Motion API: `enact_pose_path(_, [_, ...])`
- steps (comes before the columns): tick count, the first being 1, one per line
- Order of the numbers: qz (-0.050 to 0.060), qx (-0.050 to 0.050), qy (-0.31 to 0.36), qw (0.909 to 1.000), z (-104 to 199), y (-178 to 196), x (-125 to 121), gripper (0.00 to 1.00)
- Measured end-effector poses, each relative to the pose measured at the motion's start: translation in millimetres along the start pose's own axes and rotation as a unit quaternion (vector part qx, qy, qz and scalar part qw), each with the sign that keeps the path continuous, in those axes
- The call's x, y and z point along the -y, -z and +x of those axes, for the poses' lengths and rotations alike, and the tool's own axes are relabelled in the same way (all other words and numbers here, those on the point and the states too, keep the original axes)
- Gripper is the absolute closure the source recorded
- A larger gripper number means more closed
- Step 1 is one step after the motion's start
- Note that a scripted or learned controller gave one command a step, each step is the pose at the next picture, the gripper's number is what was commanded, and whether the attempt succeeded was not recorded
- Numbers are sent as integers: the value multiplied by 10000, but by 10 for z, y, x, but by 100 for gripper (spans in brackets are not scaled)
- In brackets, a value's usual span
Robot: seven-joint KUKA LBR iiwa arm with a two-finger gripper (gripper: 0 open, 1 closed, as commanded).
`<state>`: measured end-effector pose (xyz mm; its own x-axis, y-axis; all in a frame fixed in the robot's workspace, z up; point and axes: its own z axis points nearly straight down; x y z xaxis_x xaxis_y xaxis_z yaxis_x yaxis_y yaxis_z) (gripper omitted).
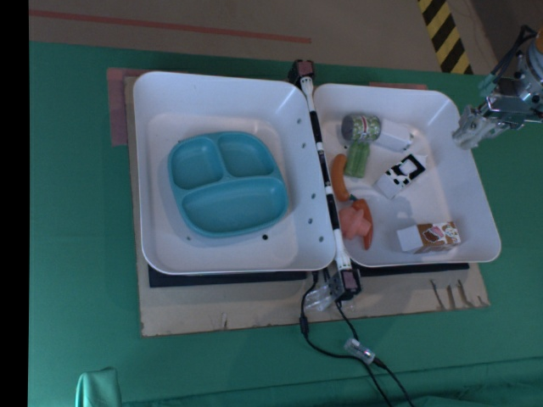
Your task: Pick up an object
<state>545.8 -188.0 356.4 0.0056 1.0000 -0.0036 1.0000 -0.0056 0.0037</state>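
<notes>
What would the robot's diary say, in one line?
pincer: above right white bin's right rim | holding: nothing seen | teal divided plastic plate: left white bin | pick: not yet done

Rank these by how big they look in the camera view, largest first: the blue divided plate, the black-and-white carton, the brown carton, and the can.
1. Blue divided plate, by far the largest.
2. Black-and-white carton and brown carton look about alike, so no ranking between them.
3. Can, slightly smaller.

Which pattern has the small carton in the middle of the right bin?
Black patches on white, cow-like, in the camera view.
</notes>
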Motion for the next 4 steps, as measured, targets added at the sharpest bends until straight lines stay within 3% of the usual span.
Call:
enact_pose_path(1, [5,4,-5,10000,-8,-221,530,100])
enact_pose_path(3, [-14,3,-1,10000,-4,-8,773,100])
enact_pose_path(4, [5,-9,6,10000,486,-37,778,100])
